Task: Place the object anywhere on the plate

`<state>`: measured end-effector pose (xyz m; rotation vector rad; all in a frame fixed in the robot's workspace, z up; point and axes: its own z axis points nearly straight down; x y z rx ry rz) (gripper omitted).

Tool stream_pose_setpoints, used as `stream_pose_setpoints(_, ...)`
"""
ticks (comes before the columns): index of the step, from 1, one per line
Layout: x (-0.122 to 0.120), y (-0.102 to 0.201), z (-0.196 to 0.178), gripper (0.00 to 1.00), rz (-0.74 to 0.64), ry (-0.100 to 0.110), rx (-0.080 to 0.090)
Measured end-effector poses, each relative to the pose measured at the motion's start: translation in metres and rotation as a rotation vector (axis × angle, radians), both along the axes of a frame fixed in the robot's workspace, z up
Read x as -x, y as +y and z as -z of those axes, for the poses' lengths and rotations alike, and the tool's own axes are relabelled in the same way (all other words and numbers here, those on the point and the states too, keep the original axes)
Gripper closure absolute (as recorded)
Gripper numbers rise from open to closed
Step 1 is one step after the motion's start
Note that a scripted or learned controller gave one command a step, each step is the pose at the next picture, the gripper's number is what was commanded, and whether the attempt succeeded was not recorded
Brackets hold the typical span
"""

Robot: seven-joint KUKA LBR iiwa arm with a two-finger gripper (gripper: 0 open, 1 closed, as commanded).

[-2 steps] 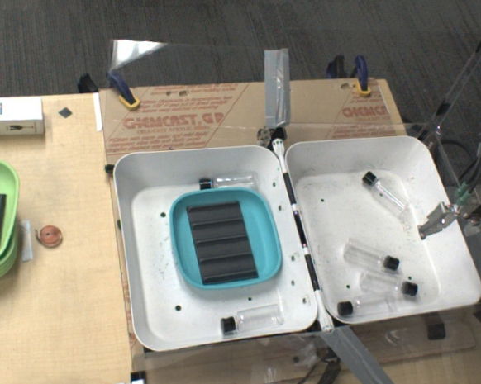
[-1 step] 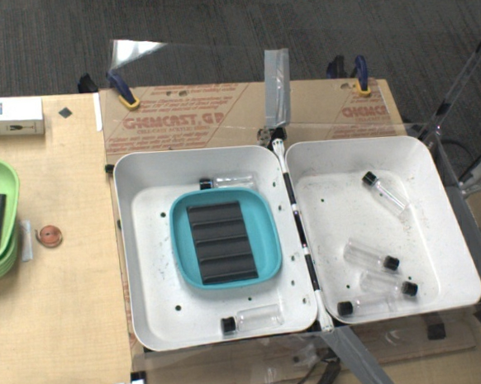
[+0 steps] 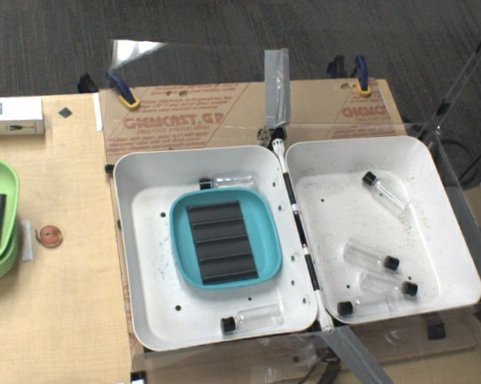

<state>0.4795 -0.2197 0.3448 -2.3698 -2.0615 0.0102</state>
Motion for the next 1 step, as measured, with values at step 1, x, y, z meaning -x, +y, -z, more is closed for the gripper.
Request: stream_pose_setpoints(1,0.0021,0.0233,0.1503,1.00,-0.191,-0.002,-0.005)
